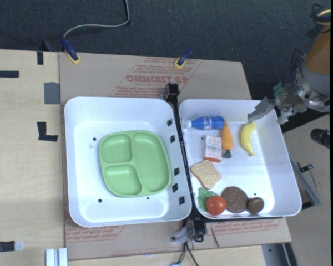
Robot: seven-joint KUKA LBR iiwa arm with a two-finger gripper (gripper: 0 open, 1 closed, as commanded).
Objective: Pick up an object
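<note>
The right bin [277, 165] holds a yellow banana [247, 139], an orange carrot [226, 137], a blue bottle [206, 123], a small red-and-white packet [212, 147], a slice of bread [206, 174], a red tomato [215, 205] on a green leaf, a brown patty [235, 199] and a small brown ball [256, 205]. My gripper [262, 111] hangs at the bin's upper right corner, just above and to the right of the banana. Nothing shows between its fingers.
The left bin [80, 148] holds a green divided plate [135, 163]. A black clip row [176, 143] joins the two bins. Both stand on a cardboard sheet [150, 79] held by yellow clamps. The grey arm [316, 87] with its orange band reaches in from the right.
</note>
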